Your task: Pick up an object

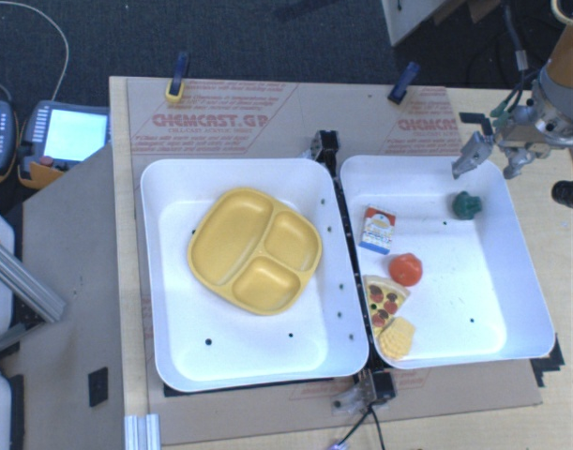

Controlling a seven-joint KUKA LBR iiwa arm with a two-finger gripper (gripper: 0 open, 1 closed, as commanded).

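Note:
My gripper hangs over the far right edge of the right bin, its two fingers spread open with nothing between them. A small dark green object lies in the bin just below and left of the fingers. Further left in the same bin sit a small white and red carton, a red tomato, a pizza slice and a yellow ridged piece.
The left bin holds a yellow divided plate. Black clamps join the bins at the far and near ends. Both bins rest on a cardboard sheet held by blue clips.

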